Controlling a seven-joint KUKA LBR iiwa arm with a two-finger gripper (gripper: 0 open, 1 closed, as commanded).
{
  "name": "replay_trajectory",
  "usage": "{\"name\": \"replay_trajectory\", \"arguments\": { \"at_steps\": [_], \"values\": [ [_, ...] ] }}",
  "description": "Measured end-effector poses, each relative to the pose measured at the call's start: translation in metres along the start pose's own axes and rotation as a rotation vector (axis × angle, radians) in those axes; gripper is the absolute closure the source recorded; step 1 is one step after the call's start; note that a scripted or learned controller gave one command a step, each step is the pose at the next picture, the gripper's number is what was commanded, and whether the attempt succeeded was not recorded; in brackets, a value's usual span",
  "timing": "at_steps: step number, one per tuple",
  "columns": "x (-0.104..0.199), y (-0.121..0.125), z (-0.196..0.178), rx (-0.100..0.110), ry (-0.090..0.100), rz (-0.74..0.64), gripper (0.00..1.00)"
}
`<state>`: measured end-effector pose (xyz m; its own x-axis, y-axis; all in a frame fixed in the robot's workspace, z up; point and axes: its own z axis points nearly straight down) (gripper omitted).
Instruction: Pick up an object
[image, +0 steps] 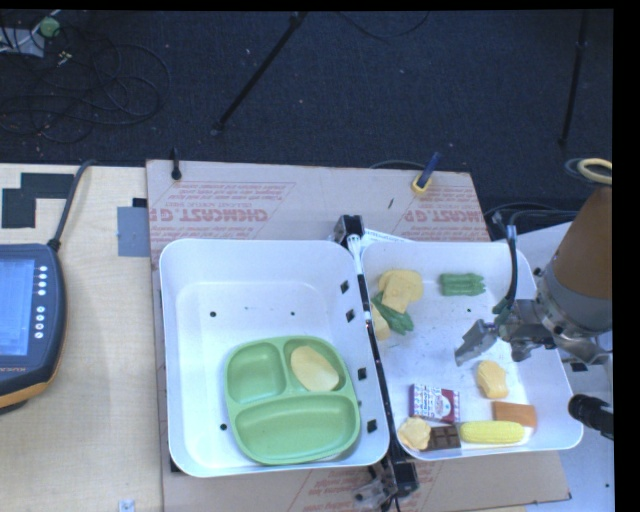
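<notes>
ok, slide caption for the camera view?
Claw hovers over the right bin near a yellow toy; green divided plate sits in the left bin.

Two white bins (190, 290), one green tray (290, 425)

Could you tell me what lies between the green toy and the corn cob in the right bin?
In the camera view, a small yellow toy lies between the green toy and the corn cob.

Glossy white plastic bins (190, 300), matt green plastic tray (290, 425).
</notes>
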<state>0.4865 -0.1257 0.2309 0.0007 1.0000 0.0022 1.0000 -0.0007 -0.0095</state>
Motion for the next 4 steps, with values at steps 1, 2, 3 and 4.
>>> {"name": "replay_trajectory", "arguments": {
  "at_steps": [1,2,3,4],
  "values": [
    [-0.066,0.06,0.022,-0.003,-0.003,0.001,0.0],
    [-0.073,0.041,0.118,0.008,0.004,-0.001,0.0],
    [-0.081,0.021,0.143,-0.01,0.001,-0.001,0.0],
    [-0.082,0.021,0.136,-0.005,0.006,0.003,1.0]
  ]
}}
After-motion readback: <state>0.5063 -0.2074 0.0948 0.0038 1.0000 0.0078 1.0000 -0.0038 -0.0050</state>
